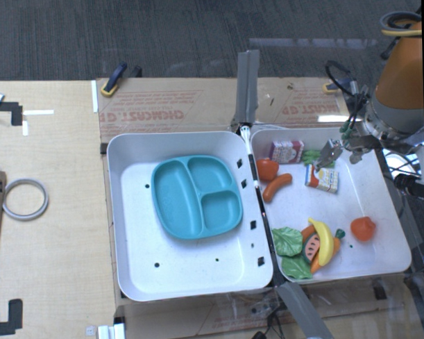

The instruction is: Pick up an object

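The right bin (390,215) holds several toy foods: a red tomato (267,170), a sausage (277,187), a pink and white box (286,151), a small carton (323,179), a banana (323,240), a watermelon slice (312,247), a lettuce leaf (287,240) and an orange fruit (363,228). My gripper (331,154) hangs at the back of this bin, just above and behind the small carton, beside a green piece (311,155). Nothing is seen lifted in it.
The left bin (130,224) holds a teal divided plate (197,196). A grey divider post (248,87) stands behind the gap between the bins. A tape roll (23,198) lies on the bench at far left. Cables (344,81) trail near the arm.
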You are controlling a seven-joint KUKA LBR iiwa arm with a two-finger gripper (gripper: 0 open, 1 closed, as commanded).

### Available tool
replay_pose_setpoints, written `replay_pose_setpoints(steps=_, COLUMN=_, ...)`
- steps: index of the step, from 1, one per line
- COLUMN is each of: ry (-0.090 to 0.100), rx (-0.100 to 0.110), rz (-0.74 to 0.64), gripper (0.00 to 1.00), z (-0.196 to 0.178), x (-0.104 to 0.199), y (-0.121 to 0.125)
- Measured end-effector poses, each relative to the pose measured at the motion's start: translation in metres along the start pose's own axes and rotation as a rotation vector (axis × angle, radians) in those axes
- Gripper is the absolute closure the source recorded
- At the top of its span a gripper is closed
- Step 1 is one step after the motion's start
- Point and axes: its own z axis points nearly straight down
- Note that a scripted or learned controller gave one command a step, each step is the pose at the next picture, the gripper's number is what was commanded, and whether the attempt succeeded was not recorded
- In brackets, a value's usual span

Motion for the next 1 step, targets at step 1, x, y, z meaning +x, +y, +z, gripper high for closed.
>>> replay_pose_setpoints(steps=1, ry=-0.002, rx=-0.004, rz=-0.118, gripper=0.00, z=0.1200, x=-0.0066, y=0.0685)
